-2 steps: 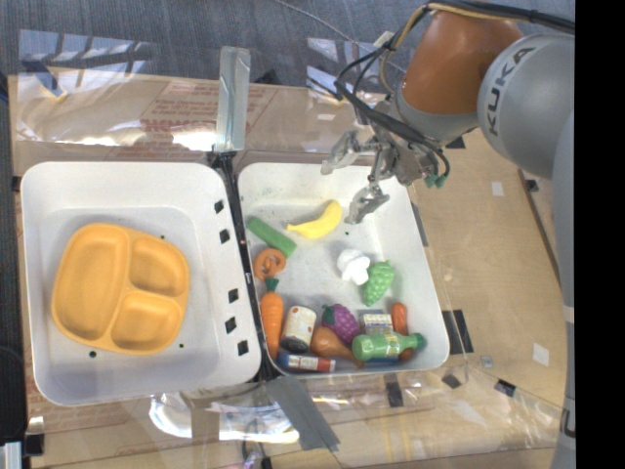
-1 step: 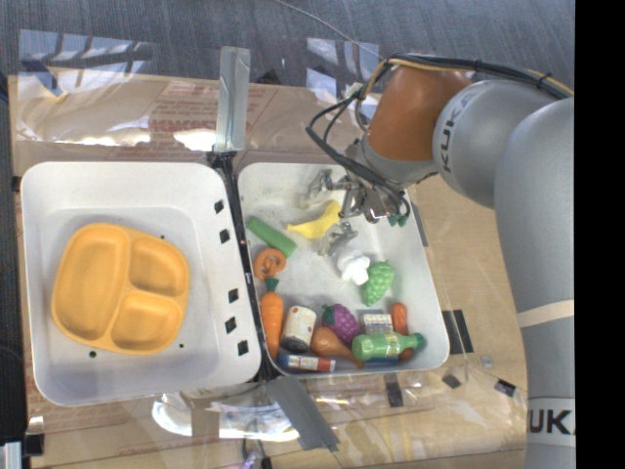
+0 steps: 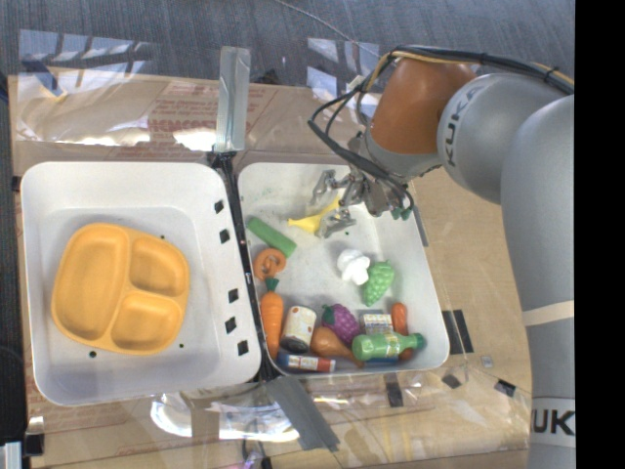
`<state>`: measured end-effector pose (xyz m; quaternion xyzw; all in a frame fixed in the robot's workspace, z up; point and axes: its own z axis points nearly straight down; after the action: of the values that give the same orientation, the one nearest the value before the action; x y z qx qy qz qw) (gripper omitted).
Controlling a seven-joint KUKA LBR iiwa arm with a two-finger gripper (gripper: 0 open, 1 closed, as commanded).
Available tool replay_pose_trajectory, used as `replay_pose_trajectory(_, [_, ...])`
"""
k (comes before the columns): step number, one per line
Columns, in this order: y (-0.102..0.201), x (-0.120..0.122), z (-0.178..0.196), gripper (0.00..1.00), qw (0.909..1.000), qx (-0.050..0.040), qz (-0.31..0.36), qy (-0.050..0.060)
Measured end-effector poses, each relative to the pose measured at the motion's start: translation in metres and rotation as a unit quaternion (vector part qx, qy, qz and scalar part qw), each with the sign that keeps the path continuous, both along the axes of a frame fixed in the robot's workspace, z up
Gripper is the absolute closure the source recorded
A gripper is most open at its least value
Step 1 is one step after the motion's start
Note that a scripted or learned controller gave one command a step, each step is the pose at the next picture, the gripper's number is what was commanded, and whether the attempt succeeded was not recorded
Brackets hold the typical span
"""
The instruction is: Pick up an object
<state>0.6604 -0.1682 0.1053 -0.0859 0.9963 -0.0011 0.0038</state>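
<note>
My gripper (image 3: pixel 331 206) hangs over the far part of the right bin (image 3: pixel 427 262), its two metal fingers apart. A small yellow toy piece (image 3: pixel 307 224) lies on the bin floor, its right end reaching in between the fingers. I cannot tell whether they touch it. A green cucumber (image 3: pixel 270 234) lies just left of it. A white mushroom (image 3: pixel 352 265) and green grapes (image 3: pixel 379 281) sit nearer the front, below the gripper.
The right bin's front holds a carrot (image 3: pixel 272 316), a small can (image 3: pixel 298 322), purple grapes (image 3: pixel 340 318), a green bottle (image 3: pixel 386 345) and a marker (image 3: pixel 305 362). A yellow divided tray (image 3: pixel 119 286) lies in the left bin (image 3: pixel 39 203). The arm's orange band (image 3: pixel 415 106) looms above the bin's far rim.
</note>
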Motion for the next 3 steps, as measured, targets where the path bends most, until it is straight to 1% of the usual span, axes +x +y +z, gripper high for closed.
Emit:
replay_pose_trajectory(1, [0.033, 0.0, 0.13, 1.0, 0.9997, -0.001, 0.022, -0.005])
replay_pose_trajectory(2, [0.034, -0.001, 0.135, 1.0, 0.9997, 0.0001, 0.024, -0.001])
replay_pose_trajectory(3, [0.035, 0.001, 0.146, 1.0, 0.9997, -0.0003, 0.025, -0.003])
